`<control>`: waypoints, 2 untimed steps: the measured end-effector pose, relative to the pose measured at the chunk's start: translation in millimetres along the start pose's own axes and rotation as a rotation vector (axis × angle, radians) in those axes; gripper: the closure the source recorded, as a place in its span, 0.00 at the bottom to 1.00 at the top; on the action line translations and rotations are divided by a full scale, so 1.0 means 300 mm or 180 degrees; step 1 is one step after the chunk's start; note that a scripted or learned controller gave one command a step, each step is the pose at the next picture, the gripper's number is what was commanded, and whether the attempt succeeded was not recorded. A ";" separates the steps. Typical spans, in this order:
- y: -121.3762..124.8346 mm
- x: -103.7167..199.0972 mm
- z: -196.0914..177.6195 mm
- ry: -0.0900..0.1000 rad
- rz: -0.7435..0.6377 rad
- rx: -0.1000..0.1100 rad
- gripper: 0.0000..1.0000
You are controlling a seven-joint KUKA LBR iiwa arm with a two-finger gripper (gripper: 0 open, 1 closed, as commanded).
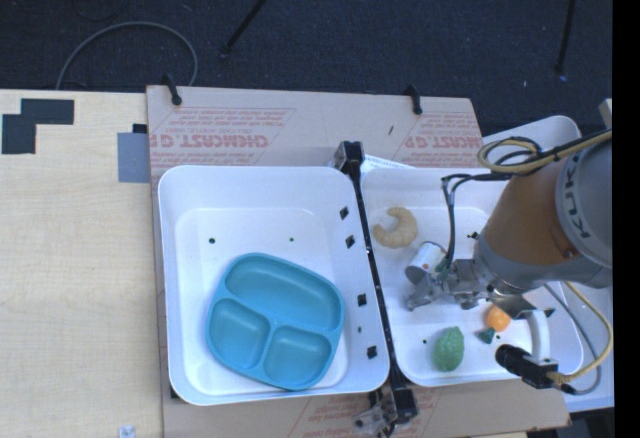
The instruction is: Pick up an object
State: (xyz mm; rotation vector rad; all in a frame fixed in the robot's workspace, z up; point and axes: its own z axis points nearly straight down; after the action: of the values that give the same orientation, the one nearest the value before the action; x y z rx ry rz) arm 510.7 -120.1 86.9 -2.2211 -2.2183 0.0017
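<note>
The gripper (425, 288) hangs low in the right bin (400, 346), fingers parted around nothing, near a curved tan croissant (396, 227) arching upward.

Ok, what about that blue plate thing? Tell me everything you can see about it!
The blue plate is a light blue tray that looks like smooth plastic, with rounded corners and a raised rim. Ridges split it into three sections: one long one across the top and two smaller ones below. It lies flat, face up and turned a bit askew, on the floor of the left white bin, toward that bin's near right corner. Nothing sits in its sections, and nothing touches it but the bin.
</note>
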 end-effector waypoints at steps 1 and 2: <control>0.001 -0.003 -0.038 0.0002 0.0018 0.0000 1.00; 0.016 -0.015 -0.181 -0.0004 -0.0005 -0.0011 1.00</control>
State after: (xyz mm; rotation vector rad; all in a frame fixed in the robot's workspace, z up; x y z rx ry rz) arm 515.6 -124.6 141.2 -2.2217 -2.2224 -0.0011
